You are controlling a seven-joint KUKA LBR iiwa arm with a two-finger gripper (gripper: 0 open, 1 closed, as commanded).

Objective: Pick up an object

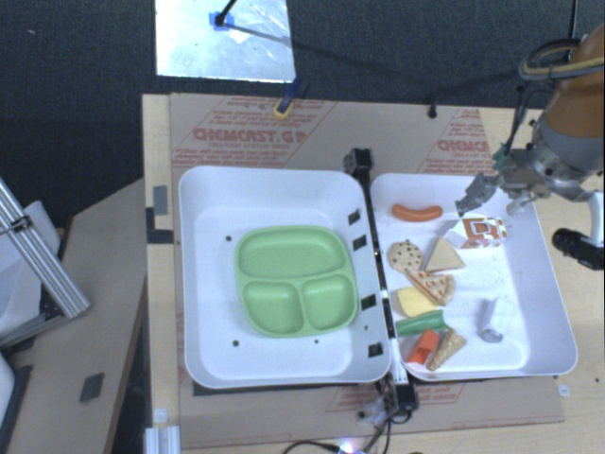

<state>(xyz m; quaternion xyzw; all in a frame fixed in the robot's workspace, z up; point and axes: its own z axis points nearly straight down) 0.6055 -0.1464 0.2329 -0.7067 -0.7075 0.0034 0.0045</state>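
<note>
Approach is judged to be the step in hand: the gripper (498, 189) is held above the right bin's (558, 348) far edge, jaws spread and holding nothing. Toy food, the sausage (417, 212) nearest, is scattered below; a descent is called for next.

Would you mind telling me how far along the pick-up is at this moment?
Nothing looks picked yet: the hot dog, cookie and the other toy foods lie in the right bin. The gripper hangs above that bin's far edge with nothing seen between its fingers. Descending, grasping and lifting remain. The green divided plate sits in the left bin.
</note>
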